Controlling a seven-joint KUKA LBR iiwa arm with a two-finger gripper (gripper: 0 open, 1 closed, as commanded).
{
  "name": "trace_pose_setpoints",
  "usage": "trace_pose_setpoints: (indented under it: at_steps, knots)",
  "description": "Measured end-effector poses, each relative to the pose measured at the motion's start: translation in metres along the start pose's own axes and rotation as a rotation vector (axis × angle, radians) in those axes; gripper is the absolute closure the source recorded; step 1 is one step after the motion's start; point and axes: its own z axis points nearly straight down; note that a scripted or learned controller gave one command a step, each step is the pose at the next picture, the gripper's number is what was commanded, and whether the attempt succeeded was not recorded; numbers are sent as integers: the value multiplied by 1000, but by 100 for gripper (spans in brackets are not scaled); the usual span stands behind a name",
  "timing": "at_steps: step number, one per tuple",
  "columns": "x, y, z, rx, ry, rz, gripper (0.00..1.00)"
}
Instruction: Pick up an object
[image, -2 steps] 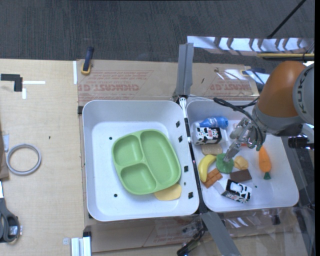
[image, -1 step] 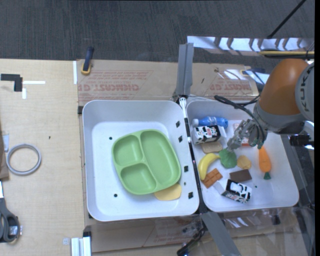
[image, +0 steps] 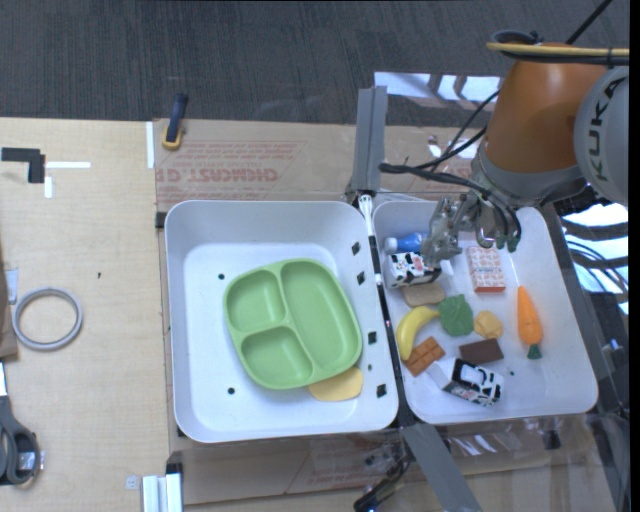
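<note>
Black-and-white toy cow (image: 411, 267), beside gripper (image: 440, 243)

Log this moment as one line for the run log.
stage: reaching | claw: low over right bin, above cow toy | left bin: green plate | nothing visibly gripped

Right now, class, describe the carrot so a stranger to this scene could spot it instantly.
Look in the right-hand white bin, the one crowded with toy food. Near its right wall lies the carrot, beside the yellow lump. It is the bin's one orange, tapered piece, with a small green tip at its near end.
</note>
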Motion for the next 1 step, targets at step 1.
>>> trace_pose_setpoints:
  at_steps: [1]
  knots:
    - [77,-14,1,0,3,-169,100]
